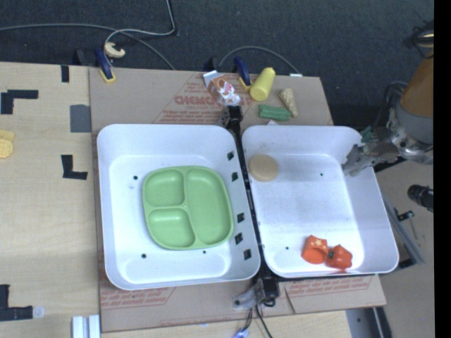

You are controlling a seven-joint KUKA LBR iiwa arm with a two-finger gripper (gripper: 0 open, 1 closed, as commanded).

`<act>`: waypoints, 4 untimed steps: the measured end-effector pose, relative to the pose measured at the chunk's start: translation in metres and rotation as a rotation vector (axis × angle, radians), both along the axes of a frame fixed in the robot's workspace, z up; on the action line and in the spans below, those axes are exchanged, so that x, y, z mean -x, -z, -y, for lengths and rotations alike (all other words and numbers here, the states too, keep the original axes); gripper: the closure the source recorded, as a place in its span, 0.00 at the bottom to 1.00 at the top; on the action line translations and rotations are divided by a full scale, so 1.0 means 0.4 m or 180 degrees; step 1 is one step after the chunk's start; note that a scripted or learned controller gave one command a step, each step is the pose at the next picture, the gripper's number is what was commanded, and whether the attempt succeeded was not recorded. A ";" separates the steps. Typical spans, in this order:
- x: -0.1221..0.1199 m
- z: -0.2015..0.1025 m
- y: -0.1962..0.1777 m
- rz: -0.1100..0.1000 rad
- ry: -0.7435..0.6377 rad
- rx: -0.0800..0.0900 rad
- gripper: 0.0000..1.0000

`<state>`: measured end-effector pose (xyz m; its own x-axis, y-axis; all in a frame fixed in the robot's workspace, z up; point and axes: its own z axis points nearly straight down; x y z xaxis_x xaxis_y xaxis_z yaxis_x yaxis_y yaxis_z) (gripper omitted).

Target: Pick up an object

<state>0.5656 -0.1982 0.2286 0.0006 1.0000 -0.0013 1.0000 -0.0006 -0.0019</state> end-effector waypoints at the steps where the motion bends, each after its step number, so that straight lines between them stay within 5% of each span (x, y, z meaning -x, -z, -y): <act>1: -0.012 -0.084 0.080 0.0000 -0.0007 -0.0004 1.00; 2: -0.012 -0.083 0.079 0.0001 -0.0006 -0.0001 0.00; 3: -0.122 -0.268 -0.019 0.0006 -0.0011 -0.0003 0.00; 4: -0.212 -0.209 0.331 0.0022 -0.0004 0.0001 0.00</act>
